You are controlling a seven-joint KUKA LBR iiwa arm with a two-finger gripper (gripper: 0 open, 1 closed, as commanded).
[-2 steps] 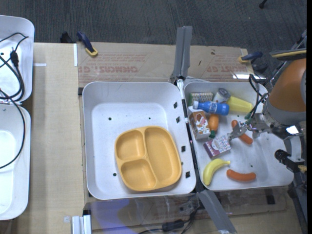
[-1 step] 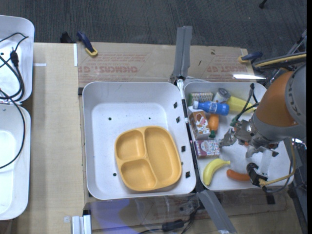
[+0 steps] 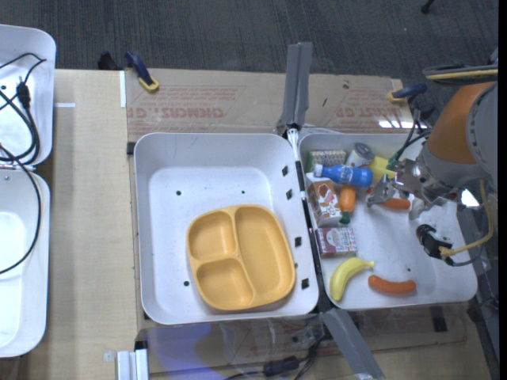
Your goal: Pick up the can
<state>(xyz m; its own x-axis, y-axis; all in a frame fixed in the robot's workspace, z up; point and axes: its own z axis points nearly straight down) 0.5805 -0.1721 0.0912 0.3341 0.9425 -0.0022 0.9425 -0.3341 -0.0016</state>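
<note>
Nearest the camera, at the front of the right bin, lie one banana and one orange-red sausage-shaped toy, close together but apart. Behind the banana sit two small printed cartons: a pink-edged one lying flat, and a brown one beside the divider, with a small orange carrot-like piece against its right side. Farther back, one blue bottle with a white cap lies on its side. The can, silver-topped, stands at the back of this bin, just behind the bottle, with a yellow object beside it on the right and a flat packet to its left. The end effector hangs over the right bin's middle, in front of and to the right of the can and apart from it; the bottle and the yellow object lie between them. An orange piece sits right at its tip, but I cannot tell how wide its fingers stand or whether they grip anything. The left bin holds one yellow three-compartment plate. Both bins rest on the bench.
</note>
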